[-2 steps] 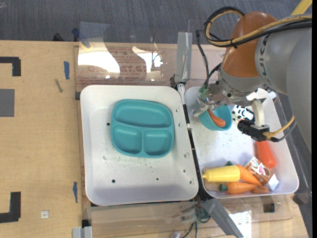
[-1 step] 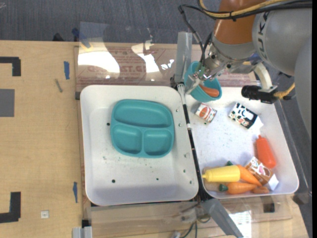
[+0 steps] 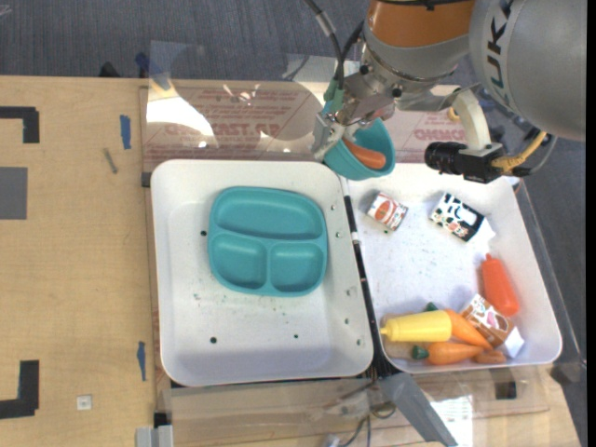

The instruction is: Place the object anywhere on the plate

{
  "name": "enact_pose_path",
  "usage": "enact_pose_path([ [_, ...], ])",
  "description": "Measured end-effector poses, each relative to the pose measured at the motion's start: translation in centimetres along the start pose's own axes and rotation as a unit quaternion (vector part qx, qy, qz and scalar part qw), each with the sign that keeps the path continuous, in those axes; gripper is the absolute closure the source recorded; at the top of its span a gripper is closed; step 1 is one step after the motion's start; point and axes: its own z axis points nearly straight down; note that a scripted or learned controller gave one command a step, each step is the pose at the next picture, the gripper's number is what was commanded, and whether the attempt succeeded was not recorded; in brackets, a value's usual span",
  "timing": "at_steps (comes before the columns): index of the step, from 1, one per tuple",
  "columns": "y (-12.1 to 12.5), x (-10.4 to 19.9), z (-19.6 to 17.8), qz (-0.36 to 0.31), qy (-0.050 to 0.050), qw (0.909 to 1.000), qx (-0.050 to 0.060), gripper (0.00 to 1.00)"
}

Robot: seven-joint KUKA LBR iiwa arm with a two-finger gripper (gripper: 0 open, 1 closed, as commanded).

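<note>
A teal divided plate lies in the left white bin. My gripper hangs above the back edge between the two bins, shut on the rim of a teal cup. The cup is tilted and holds an orange piece inside it. It hangs up and to the right of the plate, apart from it.
The right bin holds a small red-and-white carton, a black-and-white box, an orange bottle, a yellow bottle, carrots and a snack packet. A clear sheet lies behind the bins.
</note>
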Motion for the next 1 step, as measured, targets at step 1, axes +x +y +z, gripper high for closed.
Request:
enact_pose_path([
  [1,0.61,10.07,9.33,-0.088,0.002,0.996,0.01,1.0],
])
